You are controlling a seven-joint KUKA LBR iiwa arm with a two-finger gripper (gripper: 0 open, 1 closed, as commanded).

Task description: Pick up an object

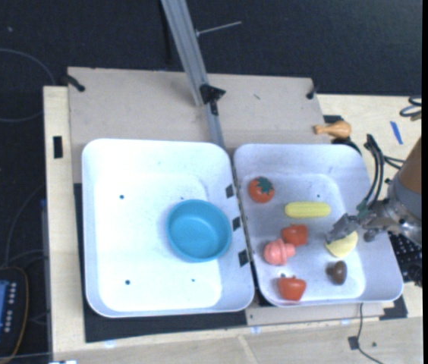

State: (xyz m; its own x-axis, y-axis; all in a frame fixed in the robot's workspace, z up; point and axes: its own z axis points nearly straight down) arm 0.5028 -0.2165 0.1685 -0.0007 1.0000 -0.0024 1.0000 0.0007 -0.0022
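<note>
**Pale yellow wedge under the gripper, grasp unconfirmed**

Pale yellow wedge [341, 244] is lying in the right bin [305, 156], directly beneath the gripper [348, 227], whose grey fingers are reaching down at its upper edge. Whether those fingers are apart or closed cannot be told; the tips are blurring into the wedge and no gap is showing. No object is visibly sitting between them, so a hold is not being recorded.

Taking the wedge as the reference: a dark brown piece [337, 272] is lying just below it, a red piece [294, 234] is sitting to its left with a pink piece [278, 252] beyond that, and a yellow corn-like piece [307, 210] is resting above and left. A red tomato [260, 189] is lying farther up-left, another red piece [291, 287] down-left. The blue bowl [198, 230] is sitting well apart in the left bin [123, 165].

Risks, as judged: the wedge is looking low and sloped, so closing fingers may be squeezing it out sideways. The bin's right wall is standing near, limiting approach. A drifting descent may be nudging the brown piece instead.
</note>
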